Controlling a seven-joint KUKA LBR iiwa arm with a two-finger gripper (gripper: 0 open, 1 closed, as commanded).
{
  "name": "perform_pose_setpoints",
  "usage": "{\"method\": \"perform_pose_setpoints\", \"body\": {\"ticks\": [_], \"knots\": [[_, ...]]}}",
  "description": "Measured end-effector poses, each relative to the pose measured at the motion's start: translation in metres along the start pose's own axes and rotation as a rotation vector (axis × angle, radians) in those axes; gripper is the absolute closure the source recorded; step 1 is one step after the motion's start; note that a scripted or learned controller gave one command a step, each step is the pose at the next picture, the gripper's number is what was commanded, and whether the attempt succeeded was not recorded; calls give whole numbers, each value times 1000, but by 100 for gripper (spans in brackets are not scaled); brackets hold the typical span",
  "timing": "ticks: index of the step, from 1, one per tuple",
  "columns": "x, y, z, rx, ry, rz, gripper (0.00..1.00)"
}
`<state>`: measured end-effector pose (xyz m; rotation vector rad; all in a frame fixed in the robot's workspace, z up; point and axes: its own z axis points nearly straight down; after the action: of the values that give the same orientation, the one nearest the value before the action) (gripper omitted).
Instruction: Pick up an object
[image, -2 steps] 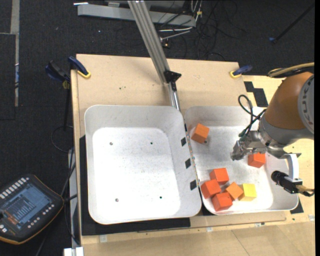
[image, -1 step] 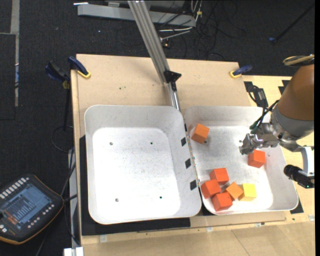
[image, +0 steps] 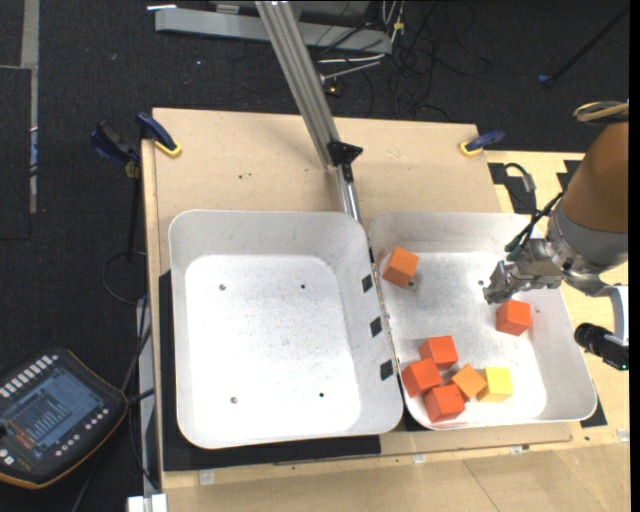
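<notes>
While the grey arm with its orange band (image: 605, 195) reaches in from the right, its two-finger gripper (image: 497, 291) hangs over the right-hand shallow white bin (image: 560, 400), just up and left of a lone orange-red cube (image: 514, 317) — whether it touches that cube I cannot tell, and the fingers are too small and dark to read as spread or closed. Nothing is visibly held between them. A paler orange cube (image: 401, 267) sits apart near the bin's upper left corner. Low in the same bin lies a tight cluster (touching or nearly so): three orange-red cubes (image: 432, 375), a small orange block (image: 468, 381) and a yellow block (image: 497, 382). Beside it is the left-hand white bin (image: 200, 300).
</notes>
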<state>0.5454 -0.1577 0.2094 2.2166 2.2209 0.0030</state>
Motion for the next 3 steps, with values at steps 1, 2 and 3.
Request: {"method": "perform_pose_setpoints", "body": {"ticks": [1,2,3], "knots": [[43,9,0,2,2,-6,100],[100,21,6,3,3,-7,100],[156,35,-10,1,4,-7,100]]}}
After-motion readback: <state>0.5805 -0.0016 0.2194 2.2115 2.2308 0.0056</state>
